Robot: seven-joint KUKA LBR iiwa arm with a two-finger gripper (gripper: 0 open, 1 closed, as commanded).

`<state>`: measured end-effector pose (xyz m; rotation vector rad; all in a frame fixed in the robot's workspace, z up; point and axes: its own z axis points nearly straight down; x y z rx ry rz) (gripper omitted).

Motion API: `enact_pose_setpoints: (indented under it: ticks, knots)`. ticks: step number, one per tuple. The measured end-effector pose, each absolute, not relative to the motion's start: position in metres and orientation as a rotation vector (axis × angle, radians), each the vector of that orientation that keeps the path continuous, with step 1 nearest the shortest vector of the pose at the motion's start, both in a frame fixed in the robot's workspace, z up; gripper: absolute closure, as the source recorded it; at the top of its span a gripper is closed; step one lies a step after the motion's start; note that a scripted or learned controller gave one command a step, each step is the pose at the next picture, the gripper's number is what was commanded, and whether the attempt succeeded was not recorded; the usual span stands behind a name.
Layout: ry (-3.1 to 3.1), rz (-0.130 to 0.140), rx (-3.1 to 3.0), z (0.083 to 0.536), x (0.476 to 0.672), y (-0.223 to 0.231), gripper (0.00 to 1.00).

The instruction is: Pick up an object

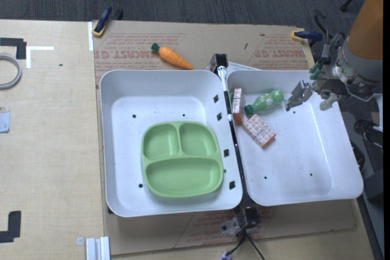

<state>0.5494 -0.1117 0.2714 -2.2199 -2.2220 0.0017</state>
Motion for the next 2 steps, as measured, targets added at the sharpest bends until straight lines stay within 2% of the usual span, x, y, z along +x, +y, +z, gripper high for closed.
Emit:
enact_pose_setpoints:
  ticks: [1, 2]
  knots:
    - [-2.142, 0.001, -2.297, 0.192, 0.551, -0.067, 0.0]
    - [-2.463, 0.001, -1.949, 0.192, 0.529, -0.016, 0.0]
